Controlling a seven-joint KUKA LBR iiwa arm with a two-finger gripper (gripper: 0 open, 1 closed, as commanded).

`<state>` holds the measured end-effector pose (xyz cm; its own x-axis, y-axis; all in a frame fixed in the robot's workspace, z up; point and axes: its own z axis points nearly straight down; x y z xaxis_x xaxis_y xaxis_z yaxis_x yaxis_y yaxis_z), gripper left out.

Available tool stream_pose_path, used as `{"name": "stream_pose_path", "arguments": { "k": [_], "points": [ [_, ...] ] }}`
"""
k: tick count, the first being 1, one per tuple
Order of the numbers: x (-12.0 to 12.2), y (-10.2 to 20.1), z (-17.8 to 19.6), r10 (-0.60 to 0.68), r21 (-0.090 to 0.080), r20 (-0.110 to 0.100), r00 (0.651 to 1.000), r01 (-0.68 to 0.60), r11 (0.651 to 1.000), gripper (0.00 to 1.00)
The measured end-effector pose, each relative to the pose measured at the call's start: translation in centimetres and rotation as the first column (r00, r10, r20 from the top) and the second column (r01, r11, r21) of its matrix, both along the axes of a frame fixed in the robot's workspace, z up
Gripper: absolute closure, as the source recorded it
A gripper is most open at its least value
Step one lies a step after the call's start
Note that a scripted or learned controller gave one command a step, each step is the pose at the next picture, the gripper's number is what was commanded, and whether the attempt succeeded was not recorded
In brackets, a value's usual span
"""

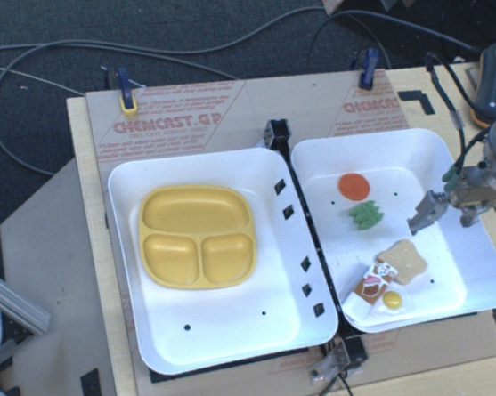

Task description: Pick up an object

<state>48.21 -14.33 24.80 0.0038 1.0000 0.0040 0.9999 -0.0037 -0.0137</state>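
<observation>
The right bin (472,273) holds a round orange-red piece (353,186), a green leafy piece (367,215), a tan bread slice (404,259), a small brown and white item (374,285) and a small yellow piece (392,300). My gripper (448,212) hovers over the right side of this bin, to the right of the green piece and above the bread slice. Its fingers are spread open with nothing between them.
A yellow divided plate (197,235) lies in the left bin (237,328). A black divider with clips (299,231) runs between the bins. Blue clamps (126,88) hold the cardboard at the bench's far edge, and the arm's cables (452,105) hang at the right.
</observation>
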Motion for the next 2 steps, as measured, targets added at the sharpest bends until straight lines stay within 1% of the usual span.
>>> {"name": "stream_pose_path", "arguments": {
  "k": [1, 2],
  "points": [
    [0.3, 0.0, 0.6, 0.004, -0.003, 0.013, 1.0, -0.004, 1.0, 0.0],
    [0.8, 0.6, -5.4, 0.004, -0.001, 0.007, 1.0, -0.004, 1.0, 0.0]
  ]
}}
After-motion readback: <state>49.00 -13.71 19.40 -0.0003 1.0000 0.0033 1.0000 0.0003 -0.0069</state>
